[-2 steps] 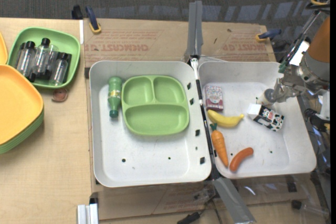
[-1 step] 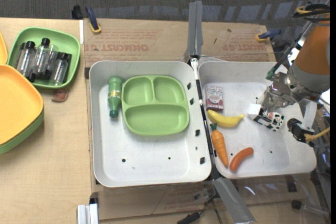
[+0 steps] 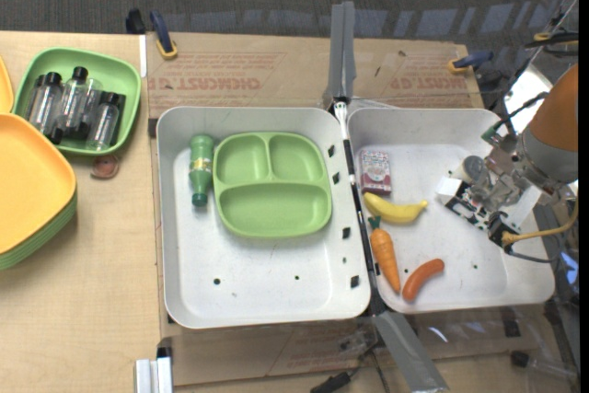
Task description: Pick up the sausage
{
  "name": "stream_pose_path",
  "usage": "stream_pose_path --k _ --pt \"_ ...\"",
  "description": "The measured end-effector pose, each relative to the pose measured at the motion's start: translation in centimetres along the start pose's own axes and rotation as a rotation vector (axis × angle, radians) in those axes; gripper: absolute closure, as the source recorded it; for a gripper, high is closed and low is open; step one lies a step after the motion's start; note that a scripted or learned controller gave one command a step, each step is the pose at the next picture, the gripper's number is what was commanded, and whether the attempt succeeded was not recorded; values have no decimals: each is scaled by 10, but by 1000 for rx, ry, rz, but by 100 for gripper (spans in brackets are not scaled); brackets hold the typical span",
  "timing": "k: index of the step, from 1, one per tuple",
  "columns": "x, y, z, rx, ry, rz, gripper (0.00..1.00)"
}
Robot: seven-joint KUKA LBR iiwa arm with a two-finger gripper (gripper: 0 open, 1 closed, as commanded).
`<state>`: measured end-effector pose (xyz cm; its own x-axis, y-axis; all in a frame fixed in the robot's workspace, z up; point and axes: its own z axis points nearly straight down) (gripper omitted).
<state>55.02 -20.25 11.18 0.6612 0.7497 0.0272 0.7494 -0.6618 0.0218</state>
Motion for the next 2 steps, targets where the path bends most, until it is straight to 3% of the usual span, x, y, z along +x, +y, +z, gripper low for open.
stream_pose_path --k 1,2 --pt "25 37 -116 21 -32 161 100" --pt "21 -54 -231 16 -37 484 100"
